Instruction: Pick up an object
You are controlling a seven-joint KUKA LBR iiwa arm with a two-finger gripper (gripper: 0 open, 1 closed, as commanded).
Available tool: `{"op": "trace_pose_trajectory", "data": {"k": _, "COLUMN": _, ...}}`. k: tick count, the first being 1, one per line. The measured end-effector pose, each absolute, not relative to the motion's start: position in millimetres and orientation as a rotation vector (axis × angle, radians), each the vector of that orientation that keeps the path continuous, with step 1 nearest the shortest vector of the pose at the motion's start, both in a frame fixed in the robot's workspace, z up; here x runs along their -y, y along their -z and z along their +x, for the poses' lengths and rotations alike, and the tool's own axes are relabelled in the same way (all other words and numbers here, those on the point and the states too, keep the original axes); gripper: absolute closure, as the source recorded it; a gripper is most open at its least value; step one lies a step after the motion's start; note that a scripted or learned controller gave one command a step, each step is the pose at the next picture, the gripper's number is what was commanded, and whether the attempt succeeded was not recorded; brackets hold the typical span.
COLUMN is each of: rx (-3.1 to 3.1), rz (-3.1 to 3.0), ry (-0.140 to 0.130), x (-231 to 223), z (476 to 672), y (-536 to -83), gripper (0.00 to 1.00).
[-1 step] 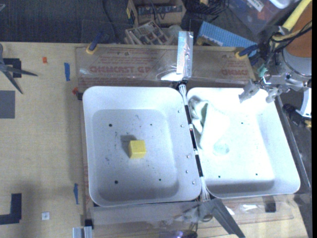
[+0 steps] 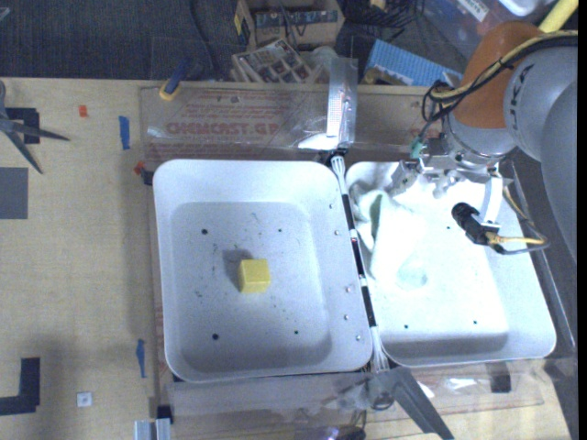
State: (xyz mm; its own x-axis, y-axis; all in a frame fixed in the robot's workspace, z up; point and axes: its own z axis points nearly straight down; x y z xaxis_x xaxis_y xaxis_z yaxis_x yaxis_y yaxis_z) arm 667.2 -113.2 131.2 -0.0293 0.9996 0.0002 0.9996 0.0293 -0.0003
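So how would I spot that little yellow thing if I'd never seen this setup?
Find the two shallow white bins side by side on the wooden bench, and take the left bin, the one away from the grey arm. Near the middle of its floor sits a small yellow block. It is the one brightly coloured solid thing there; around it are merely dark specks.

Light wood bench top (image 2: 73,273), blue tape marks (image 2: 124,132) on it. Behind it dark carpet floor (image 2: 92,21), a wooden crate (image 2: 275,60), tangled cables (image 2: 215,16), blue box (image 2: 404,62). Bright glare at right.
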Motion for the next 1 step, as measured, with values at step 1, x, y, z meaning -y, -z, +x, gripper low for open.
{"op": "trace_pose_trajectory", "data": {"k": 1, "rx": 2.259, "rz": -2.188, "ry": 0.002, "x": 112.4, "z": 668.6, "y": -142.8, "gripper": 1.00}}
